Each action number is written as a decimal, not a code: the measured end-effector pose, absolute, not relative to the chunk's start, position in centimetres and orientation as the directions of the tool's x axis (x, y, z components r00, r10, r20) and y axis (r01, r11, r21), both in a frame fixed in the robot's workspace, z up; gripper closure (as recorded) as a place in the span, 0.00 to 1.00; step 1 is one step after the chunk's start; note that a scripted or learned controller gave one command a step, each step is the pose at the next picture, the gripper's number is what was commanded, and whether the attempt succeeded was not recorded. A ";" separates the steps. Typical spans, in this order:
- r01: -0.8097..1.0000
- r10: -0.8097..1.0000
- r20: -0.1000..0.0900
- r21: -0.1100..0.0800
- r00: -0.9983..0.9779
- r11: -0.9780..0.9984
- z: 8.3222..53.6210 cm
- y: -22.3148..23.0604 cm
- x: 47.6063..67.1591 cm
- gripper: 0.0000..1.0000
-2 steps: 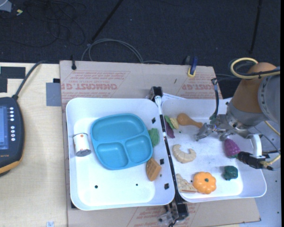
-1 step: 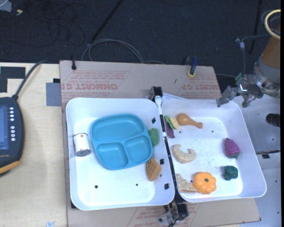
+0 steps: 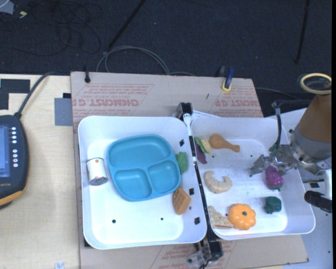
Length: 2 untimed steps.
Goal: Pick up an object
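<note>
End effector (image 3: 264, 166) beside purple toy (image 3: 274, 177) (touching)

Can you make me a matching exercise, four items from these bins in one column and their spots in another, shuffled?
Things:
1. blue divided plate
2. orange pumpkin
3. drumstick
4. white can

Places:
A. right bin, far end
B. left bin, beside the plate on its left
C. left bin, middle
D. right bin, near edge

Pairs: 1-C, 2-D, 3-A, 4-B
</note>
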State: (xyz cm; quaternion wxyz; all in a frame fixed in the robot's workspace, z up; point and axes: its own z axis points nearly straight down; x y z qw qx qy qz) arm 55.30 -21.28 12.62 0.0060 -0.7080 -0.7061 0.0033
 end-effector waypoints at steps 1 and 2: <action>1.000 1.000 0.002 -0.006 0.003 -0.003 8.6 -21.3 47.2 0.00; 1.000 1.000 0.001 -0.001 0.008 -0.008 9.9 -21.6 47.5 1.00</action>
